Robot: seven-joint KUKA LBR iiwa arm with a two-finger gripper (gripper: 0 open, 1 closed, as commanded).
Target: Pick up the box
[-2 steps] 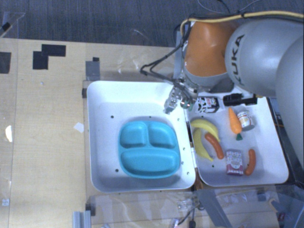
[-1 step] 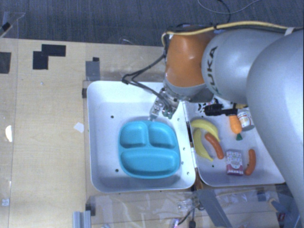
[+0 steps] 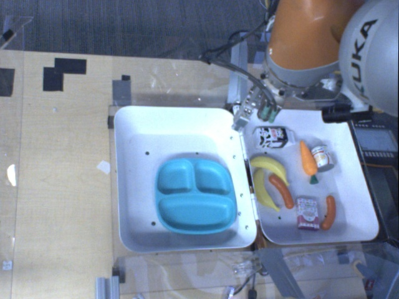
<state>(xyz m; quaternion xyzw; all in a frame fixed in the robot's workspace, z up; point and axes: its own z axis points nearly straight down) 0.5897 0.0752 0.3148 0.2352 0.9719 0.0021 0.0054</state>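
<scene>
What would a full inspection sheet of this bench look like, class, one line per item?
Surface: light wooden bench bearing the left bin and the right bin, side by side.
Job's things: small red box lying flat near the right bin's front, a sausage beside it.
Clutter: blue divided plate in the left bin; bananas, second sausage, carrot, small jar and black-and-white carton in the right bin.
End effector: end effector above the bins' shared back corner, holding nothing; finger state unclear.
Cables: dark cables by the wrist.
Surroundings: black tape marks on the bench; dark carpet behind.
</scene>
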